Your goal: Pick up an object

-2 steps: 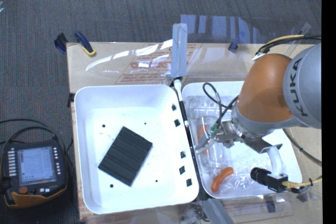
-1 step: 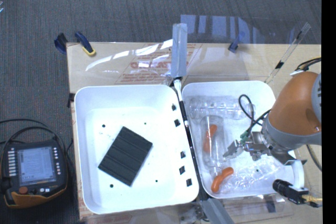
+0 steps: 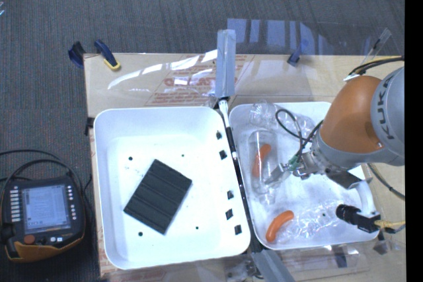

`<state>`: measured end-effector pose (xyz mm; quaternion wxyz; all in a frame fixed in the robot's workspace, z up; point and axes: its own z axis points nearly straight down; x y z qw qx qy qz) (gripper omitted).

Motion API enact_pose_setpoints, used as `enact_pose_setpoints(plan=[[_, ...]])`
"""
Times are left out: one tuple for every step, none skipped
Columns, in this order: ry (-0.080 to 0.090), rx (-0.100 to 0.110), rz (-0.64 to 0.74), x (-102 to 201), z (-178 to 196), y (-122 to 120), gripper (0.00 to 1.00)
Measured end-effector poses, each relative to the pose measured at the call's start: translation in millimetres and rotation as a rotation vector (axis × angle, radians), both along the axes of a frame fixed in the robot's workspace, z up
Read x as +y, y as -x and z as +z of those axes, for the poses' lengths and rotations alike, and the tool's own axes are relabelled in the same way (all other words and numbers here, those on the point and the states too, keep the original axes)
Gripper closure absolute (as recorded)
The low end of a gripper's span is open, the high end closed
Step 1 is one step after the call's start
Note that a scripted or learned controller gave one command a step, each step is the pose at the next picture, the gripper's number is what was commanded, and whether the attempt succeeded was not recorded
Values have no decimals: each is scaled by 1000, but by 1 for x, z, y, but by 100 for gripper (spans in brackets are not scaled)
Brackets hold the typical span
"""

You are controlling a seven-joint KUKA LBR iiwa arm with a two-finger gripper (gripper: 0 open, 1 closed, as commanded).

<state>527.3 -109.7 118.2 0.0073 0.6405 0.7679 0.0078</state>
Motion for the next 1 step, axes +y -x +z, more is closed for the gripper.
enact_pose_setpoints(plan=[[2,-16,-6,2,-3,-50,0]])
